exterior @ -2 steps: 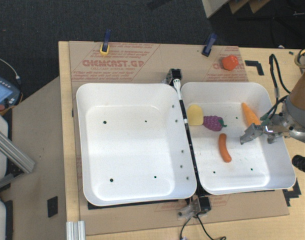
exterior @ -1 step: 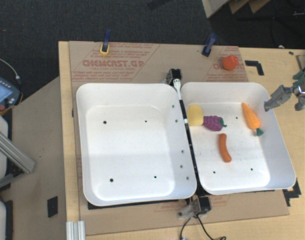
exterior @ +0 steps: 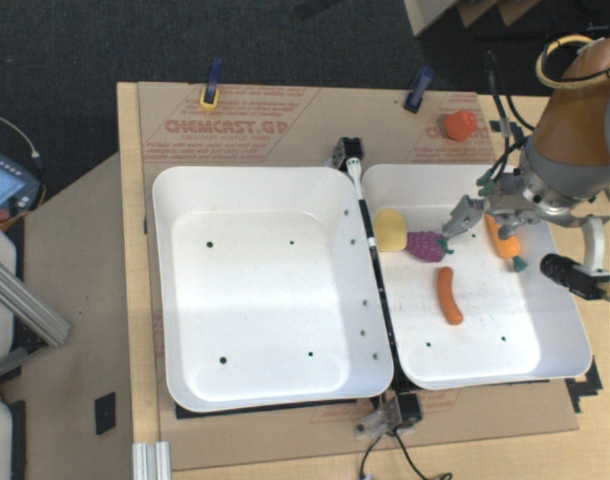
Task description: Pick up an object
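The gripper [exterior: 482, 218] is seen over the right bin [exterior: 485, 363] toward its far edge, fingers spread with nothing between them. In that bin, a yellow object [exterior: 390, 230] and purple grapes [exterior: 425, 245] lie by the left wall, an orange sausage [exterior: 449, 296] near the middle, and an orange carrot [exterior: 505, 242] beside the gripper.

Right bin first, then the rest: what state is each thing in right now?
Lemon: lying by the divider, touching the grapes.
Grapes: lying beside the lemon.
Sausage: lying flat, alone mid-bin.
Carrot: lying under the gripper, not visibly gripped.
Tomato: outside the bins, on the board.
Left bin: level, nothing visible inside.
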Controlling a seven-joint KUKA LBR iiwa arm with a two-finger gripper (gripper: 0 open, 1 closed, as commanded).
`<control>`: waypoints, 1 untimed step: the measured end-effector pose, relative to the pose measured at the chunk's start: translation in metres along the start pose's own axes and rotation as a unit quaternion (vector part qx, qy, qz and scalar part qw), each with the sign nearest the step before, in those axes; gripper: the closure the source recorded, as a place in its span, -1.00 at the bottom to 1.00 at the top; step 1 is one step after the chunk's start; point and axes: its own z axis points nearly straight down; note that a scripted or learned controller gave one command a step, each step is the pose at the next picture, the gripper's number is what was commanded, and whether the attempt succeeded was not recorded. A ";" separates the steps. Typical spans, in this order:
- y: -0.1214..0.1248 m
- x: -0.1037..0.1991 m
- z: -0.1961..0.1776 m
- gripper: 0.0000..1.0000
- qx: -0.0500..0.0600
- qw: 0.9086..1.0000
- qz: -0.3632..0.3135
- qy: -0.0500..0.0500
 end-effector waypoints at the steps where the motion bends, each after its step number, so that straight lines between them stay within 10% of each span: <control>1: -0.082 0.052 0.098 -1.00 0.007 1.000 0.002 0.002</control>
